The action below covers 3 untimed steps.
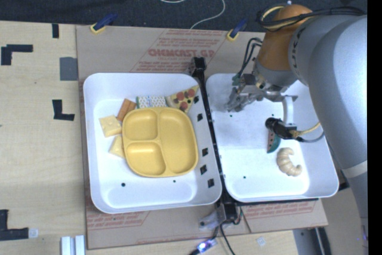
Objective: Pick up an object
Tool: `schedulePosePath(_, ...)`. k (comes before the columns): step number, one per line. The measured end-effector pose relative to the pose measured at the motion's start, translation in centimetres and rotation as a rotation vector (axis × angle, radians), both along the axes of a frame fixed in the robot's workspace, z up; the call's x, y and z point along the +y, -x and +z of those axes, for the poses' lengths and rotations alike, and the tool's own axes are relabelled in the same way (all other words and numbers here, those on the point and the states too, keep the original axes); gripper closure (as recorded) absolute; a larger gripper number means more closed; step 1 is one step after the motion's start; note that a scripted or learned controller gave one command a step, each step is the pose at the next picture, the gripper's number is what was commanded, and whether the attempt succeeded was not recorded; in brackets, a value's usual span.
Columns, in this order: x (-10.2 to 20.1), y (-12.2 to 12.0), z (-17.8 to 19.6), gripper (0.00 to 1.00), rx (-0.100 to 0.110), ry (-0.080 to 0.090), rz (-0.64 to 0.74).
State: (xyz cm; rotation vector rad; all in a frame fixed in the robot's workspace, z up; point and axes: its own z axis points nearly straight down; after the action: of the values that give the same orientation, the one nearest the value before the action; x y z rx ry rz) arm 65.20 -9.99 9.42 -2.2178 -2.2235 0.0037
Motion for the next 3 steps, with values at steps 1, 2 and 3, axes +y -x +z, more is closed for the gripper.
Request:
schedulePosePath(1,-0.5,-0.1,4.3,1.00,-0.002,-0.002,-0.001)
schedulePosePath(2,0.5,-0.3,10.1,1.00,-0.006,-0.002,0.000)
schedulePosePath(3,0.6,-0.4,13.1,1.00,-0.003,-0.002,-0.001)
